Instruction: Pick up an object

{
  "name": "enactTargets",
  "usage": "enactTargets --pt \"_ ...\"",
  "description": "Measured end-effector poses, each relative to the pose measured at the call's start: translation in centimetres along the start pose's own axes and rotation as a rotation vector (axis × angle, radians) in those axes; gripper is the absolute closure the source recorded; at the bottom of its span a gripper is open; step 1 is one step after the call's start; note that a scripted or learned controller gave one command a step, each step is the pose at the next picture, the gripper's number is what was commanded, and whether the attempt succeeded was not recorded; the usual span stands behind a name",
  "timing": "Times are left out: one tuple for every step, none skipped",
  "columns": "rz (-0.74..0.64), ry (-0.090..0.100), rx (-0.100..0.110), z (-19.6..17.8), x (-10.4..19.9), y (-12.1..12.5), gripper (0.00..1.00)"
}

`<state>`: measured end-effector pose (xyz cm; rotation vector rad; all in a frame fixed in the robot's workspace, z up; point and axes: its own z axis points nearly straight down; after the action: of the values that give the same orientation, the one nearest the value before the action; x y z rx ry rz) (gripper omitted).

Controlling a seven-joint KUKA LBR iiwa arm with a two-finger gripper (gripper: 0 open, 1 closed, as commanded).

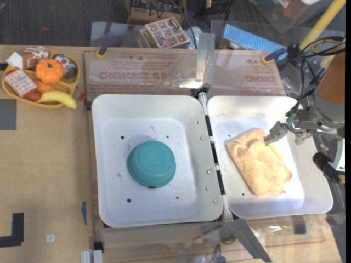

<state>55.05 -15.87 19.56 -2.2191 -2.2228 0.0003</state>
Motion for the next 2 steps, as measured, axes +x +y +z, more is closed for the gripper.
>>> enactTargets --pt "0.002 -0.001 -0.003 -1.05 -0.11 0.07 1.00" --pt "0.002 -0.001 -0.003 -1.04 -0.11 0.07 0.00"
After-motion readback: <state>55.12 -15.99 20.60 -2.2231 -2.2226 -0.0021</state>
